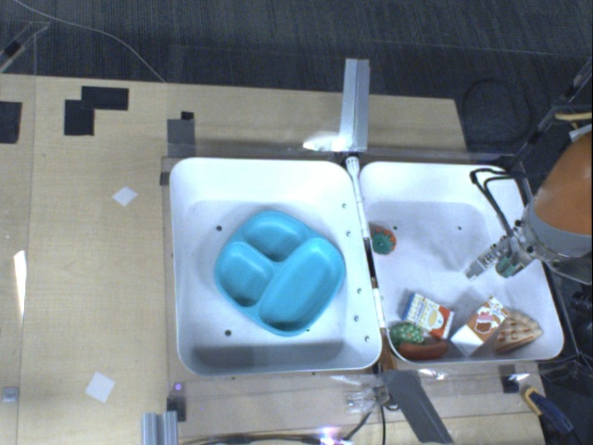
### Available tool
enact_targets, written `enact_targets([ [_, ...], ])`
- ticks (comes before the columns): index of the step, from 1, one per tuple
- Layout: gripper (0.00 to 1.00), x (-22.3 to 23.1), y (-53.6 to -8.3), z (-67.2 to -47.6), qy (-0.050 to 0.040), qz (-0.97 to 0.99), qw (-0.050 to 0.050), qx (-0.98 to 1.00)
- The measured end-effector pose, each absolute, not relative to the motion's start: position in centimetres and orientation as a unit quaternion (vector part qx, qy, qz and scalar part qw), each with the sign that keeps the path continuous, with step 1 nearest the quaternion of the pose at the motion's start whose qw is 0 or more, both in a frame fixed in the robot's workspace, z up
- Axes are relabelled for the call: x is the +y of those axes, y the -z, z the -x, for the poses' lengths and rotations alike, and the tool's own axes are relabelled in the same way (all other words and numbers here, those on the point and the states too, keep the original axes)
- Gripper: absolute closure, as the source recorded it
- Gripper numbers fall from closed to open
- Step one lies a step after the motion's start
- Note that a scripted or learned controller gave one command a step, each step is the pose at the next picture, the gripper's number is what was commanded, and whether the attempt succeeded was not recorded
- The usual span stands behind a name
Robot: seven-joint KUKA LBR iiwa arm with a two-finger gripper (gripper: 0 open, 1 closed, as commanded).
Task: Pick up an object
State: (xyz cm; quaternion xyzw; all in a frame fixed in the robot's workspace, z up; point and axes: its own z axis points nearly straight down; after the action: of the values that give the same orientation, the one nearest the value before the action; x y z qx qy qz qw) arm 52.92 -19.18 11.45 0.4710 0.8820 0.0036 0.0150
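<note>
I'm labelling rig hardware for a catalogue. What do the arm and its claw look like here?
The arm shows a rounded orange band over a grey wrist section. The claw is small, grey metal with a greenish part. Thin black cables loop beside it.

One camera sits up high over the counter (pixel 83 276) and looks down at a slant. It is far enough away to see both white bins whole, the left bin (pixel 185 276) and the right bin (pixel 435 193), side by side in the middle. Dark floor (pixel 278 17) runs along the top. The arm (pixel 565 202) comes in from the right side.
</note>
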Motion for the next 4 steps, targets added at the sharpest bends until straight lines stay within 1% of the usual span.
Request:
enact_targets([
  [1,0.00,-19.2,-11.4,-52.9,-0.0035,-0.471,0.015,0.882],
  [2,0.00,-14.5,-13.8,-49.1,-0.0009,-0.418,0.003,0.908],
  [3,0.00,-14.8,-10.4,-51.4,-0.0013,-0.368,0.006,0.930],
  [4,0.00,-11.0,-9.5,-53.3,-0.0019,-0.366,0.012,0.930],
])
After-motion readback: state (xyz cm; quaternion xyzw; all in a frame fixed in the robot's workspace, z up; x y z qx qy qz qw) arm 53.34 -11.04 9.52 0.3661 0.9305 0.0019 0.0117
